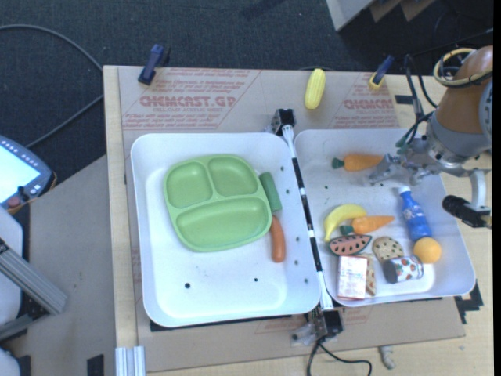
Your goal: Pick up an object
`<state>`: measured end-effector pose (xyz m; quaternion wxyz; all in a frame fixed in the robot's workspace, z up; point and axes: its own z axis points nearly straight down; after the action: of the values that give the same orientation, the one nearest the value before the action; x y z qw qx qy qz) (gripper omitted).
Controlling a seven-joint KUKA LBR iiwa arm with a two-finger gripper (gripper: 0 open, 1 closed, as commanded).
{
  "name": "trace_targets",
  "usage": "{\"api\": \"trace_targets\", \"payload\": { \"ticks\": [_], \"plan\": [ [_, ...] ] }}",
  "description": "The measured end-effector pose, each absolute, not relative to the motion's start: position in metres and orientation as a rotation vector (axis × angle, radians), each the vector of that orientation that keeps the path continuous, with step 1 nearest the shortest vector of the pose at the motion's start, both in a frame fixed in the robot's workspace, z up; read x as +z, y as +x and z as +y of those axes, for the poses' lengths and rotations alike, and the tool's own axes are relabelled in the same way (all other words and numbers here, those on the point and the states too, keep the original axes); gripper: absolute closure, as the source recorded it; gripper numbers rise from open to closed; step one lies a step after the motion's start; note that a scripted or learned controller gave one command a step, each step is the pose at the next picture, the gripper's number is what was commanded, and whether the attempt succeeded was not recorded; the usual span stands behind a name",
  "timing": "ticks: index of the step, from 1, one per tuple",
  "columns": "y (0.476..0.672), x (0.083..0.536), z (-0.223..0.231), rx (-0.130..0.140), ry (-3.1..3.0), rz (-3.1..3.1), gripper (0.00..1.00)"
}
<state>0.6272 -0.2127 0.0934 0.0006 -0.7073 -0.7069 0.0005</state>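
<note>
Hand (395, 167) above right bin (458, 284), beside carrot (362, 162), blue bottle (412, 216).

Dark carpet (156, 14) surrounds a cardboard-topped bench (196, 100), cable (63, 41) trailing left.

White bins (156, 233) both sides. Left one: light green plate (217, 202), darker green stick (270, 191) by its right edge, orange sausage (277, 239) nearer. Right bin: orange carrot (360, 162) w/ green top at far end, blue bottle (412, 216) w/ white cap, yellow banana (342, 217), 2nd orange carrot (371, 224), red melon slice (349, 245) w/ dark seeds, orange ball (427, 250), tan cookie (386, 248), red-and-white box (353, 276). Yellow corn (315, 88) on the brown board (196, 100), red lettering. Arm (462, 108) grey, orange band.
</note>
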Motion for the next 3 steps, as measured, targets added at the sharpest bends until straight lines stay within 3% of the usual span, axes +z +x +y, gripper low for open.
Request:
{"api": "trace_targets", "payload": {
  "ticks": [1, 2, 3],
  "plan": [
    [0.601, 0.096, -0.217, -0.001, -2.219, -2.221, 0.0],
    [0.593, 0.085, -0.219, -0.011, -2.213, -2.223, 0.0],
    [0.572, 0.085, -0.219, -0.009, -2.213, -2.222, 0.0]
  ]
}}
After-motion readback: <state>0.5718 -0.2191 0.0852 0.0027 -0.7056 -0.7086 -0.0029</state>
